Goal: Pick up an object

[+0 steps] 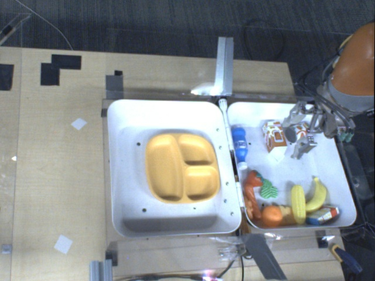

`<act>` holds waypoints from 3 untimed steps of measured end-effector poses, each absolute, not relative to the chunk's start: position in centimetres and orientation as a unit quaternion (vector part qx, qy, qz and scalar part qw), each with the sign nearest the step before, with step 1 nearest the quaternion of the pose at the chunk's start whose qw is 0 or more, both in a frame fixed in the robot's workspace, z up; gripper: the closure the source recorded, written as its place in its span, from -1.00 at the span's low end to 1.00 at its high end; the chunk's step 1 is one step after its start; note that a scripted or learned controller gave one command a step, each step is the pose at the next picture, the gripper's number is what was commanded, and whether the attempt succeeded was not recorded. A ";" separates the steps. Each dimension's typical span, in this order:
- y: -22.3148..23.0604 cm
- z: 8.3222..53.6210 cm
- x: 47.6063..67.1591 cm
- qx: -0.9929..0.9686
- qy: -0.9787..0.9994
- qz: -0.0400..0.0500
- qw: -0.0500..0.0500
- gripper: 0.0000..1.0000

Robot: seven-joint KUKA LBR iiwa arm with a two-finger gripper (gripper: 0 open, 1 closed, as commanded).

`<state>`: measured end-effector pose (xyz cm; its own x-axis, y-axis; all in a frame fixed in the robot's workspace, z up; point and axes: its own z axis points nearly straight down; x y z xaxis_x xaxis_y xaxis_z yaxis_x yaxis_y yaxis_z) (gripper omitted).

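1. We see the tabletop [53, 174], pale wood, carrying two shallow white bins side by side, with black markings at its far left.
2. The left bin [126, 157] holds a yellow compartment tray [181, 167] lying flat at its centre, with one long section on the left and two smaller ones on the right.
3. The right bin [340, 157] holds the smaller objects, most of them gathered along its near and left sides.
4. The arm [356, 69] enters from the right, its orange band above the far right corner of the right bin.
5. The claw [300, 138] hangs over the far part of the right bin, just right of a small carton; we see its fingers spread, with nothing between them.
6. The small carton [273, 134], white with red-brown print, stands in the far part of the right bin.
7. A blue bottle [238, 143] lies along the left wall of that bin.
8. A banana [317, 194] and a corn cob [298, 202] lie side by side near the right near corner.
9. An orange fruit [272, 215] sits at the near edge, a green piece [268, 189] just beyond it.
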<state>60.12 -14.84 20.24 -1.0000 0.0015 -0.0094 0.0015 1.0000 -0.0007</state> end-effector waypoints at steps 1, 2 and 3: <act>-20.9 19.9 50.4 0.028 1.000 -0.002 0.004 -1.00; -13.2 14.2 50.8 0.107 0.994 0.001 0.003 -1.00; -16.4 15.5 48.9 0.300 0.954 0.000 0.004 -1.00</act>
<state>48.89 -16.42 15.54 -0.8198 0.5726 -0.0081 0.5725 0.8199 0.0030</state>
